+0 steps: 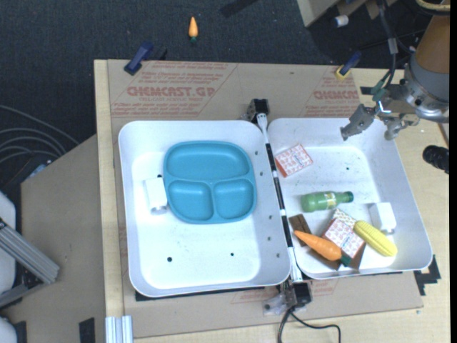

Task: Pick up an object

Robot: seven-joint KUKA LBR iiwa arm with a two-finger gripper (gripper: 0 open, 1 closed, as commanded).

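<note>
Two glossy white bins (136,191); sectioned blue plate (208,180); tool (373,123) spread.

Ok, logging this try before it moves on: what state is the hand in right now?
Hand: open, holding nothing, above the far edge of the right shallow white bin.

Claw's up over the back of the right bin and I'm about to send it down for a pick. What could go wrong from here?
1. The carrot, patterned box and yellow corn crowd together in the near corner; the claw may well jam or grab two.
2. The green bottle lies on its side and might roll away.
3. The flat card offers little to grip.
</note>
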